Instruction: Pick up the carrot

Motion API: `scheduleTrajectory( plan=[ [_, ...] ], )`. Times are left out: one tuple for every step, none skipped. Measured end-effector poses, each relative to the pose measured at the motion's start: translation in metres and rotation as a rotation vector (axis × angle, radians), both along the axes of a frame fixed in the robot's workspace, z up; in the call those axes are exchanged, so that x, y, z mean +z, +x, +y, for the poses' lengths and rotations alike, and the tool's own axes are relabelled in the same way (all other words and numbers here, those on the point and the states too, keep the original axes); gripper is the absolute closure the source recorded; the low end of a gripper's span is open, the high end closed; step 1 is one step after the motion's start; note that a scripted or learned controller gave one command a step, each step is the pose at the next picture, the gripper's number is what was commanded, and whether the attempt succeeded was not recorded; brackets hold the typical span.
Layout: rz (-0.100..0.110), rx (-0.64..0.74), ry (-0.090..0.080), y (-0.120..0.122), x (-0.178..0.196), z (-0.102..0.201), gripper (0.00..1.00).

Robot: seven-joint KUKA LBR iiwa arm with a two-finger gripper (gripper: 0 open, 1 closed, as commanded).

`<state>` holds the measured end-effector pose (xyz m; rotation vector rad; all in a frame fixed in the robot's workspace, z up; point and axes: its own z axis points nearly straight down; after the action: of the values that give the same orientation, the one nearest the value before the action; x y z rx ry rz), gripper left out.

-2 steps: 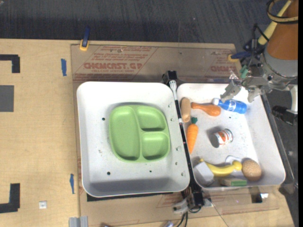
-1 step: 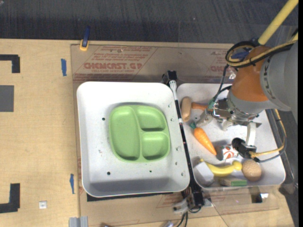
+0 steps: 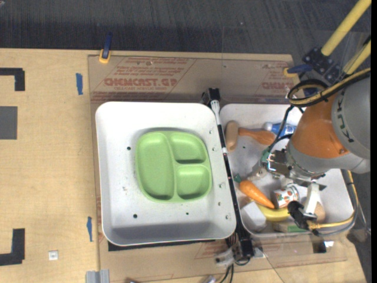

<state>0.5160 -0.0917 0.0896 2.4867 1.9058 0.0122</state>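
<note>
Camera view: the carrot [image 3: 257, 194] is lying in the right bin [image 3: 340, 188] at lower right of frame, slanting beside a yellow banana [image 3: 275, 214]. The hand [image 3: 290, 188] is hovering just right of it; whether it is apart or together, I cannot tell. The carrot is looking smooth, tapered, likely light, rigid plastic and slippery, so mid-body seems the safest hold. Left, a glossy green divided plate [image 3: 173, 165] is sitting in the other bin.

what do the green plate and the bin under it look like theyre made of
Green divided plate: likely moulded plastic, matte, judging by its soft rounded compartment ridges and even colour. White bin: probably plastic too, smooth and slightly glossy, with rounded corners and faint highlights.
</note>
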Motion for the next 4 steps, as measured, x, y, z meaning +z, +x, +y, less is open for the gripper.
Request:
scheduleTrajectory(
  plan=[
    [-0.006,-0.008,-0.001,-0.022,0.000,0.000,0.00],
    [0.007,0.054,0.006,-0.035,0.097,0.076,0.00],
    [0.011,-0.011,0.000,-0.010,0.094,0.036,0.00],
    [0.014,-0.303,0.002,0.043,0.051,-0.015,0.00]
  ],
)
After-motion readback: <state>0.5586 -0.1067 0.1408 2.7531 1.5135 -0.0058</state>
